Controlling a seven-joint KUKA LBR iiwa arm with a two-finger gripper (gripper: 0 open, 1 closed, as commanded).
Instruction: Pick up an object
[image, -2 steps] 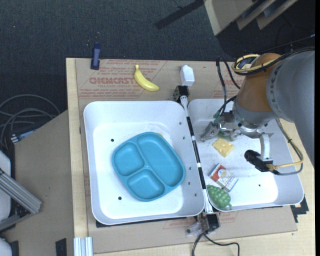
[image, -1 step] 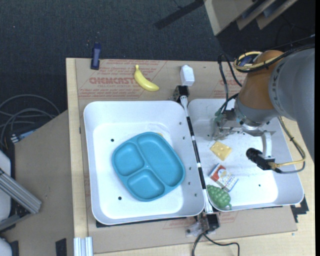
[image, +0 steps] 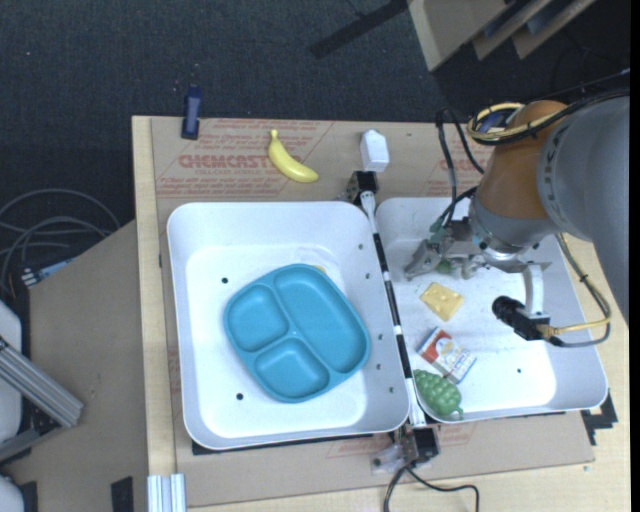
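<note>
Nearest, at six o'clock of the right white bin (image: 570, 385): a green knobbly plastic lump (image: 438, 393), touching a small red-and-white printed packet (image: 445, 354). Farther up, a yellow wedge of toy cheese (image: 441, 300) lying loose. Beyond it, at eleven o'clock of that bin — the two-finger gripper (image: 436, 257), hung from the grey, orange-banded arm (image: 530, 180) bent in from three o'clock. Fingers splayed apart, gripping nothing. Left bin (image: 190, 250): blue three-compartment plastic tray (image: 294, 331). Farthest, a yellow toy banana (image: 289, 161).
</note>
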